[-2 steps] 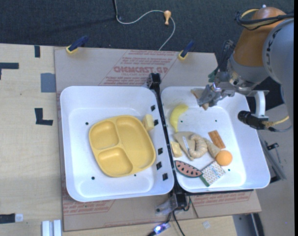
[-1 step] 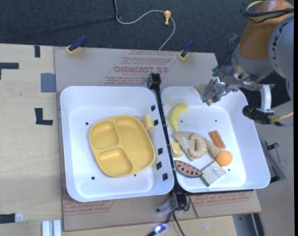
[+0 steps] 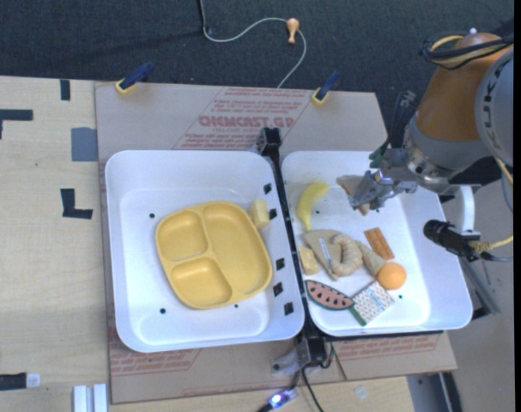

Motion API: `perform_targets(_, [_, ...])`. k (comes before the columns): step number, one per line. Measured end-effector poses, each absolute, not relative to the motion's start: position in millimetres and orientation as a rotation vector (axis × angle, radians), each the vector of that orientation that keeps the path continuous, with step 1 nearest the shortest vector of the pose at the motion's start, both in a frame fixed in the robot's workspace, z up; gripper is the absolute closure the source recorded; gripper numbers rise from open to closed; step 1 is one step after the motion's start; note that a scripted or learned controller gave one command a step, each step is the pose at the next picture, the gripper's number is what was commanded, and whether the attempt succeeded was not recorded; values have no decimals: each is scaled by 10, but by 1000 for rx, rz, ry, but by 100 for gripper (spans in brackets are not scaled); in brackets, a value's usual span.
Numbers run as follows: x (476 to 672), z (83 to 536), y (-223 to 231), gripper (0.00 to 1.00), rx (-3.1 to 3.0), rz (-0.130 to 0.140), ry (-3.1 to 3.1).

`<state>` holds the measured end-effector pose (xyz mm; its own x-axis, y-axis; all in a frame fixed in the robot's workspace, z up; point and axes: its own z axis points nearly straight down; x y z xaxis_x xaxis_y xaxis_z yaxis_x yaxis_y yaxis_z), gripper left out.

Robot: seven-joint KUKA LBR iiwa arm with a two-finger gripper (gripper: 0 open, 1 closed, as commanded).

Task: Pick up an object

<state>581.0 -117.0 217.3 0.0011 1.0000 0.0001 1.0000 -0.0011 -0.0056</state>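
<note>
Two white bins sit side by side on a cardboard sheet (image 3: 243, 114) laid over the wooden bench (image 3: 37, 230). The left bin (image 3: 123, 230) holds a yellow tray (image 3: 213, 254) with three compartments, lying flat and slightly turned, and a small pale yellow block (image 3: 260, 213) just beside the tray's upper right corner, against the wall shared with the other bin. The right bin (image 3: 432, 307) holds the loose things: a banana (image 3: 310, 202) near its upper left, a tan pretzel-like toy (image 3: 337, 253) in the middle, a small orange bar (image 3: 378, 244) just right of it, an orange ball (image 3: 391, 276) touching the toy's lower right end, a watermelon slice (image 3: 329, 298) near the front wall, and a small printed packet (image 3: 373, 302) between the slice and the ball. The arm (image 3: 453, 110) reaches in from the right, and its gripper (image 3: 366, 194) hangs over the upper part of the right bin, to the right of the banana and above the orange bar. Whether anything is between its jaws, or how wide they stand, cannot be told from this angle. Two clamps, yellow (image 3: 133, 77) and blue (image 3: 326, 85), pin the cardboard's far edge, and a thin cable (image 3: 243, 31) loops over the dark floor beyond.
</note>
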Motion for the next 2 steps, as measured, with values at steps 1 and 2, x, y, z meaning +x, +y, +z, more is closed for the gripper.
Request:
perform_targets(1, [5270, 2277, -983, 100, -2220, 5, -2219])
perform_targets(2, [4907, 2332, -779, 100, -2218, 5, -2219])
